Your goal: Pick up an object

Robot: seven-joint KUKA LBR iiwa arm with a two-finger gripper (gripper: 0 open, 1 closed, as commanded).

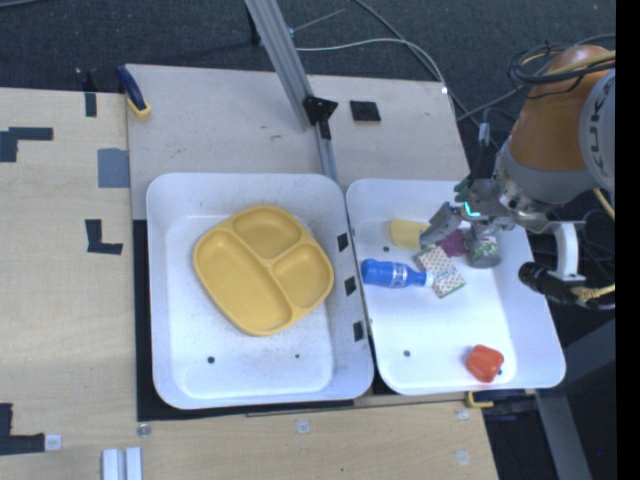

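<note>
In the right bin lie a blue bottle on its side, a pale yellow object, a patterned packet, a small purple thing and a red object near the front. My gripper hangs over the bin's back middle, open, its fingers spread to either side of the purple thing. One finger is near the yellow object; the other finger is to the right. I cannot tell whether they touch the purple thing.
A yellow divided plate lies in the left bin. A slanted metal pole and cables cross the bench behind the bins. The arm's grey and orange body looms over the right bin's back right corner.
</note>
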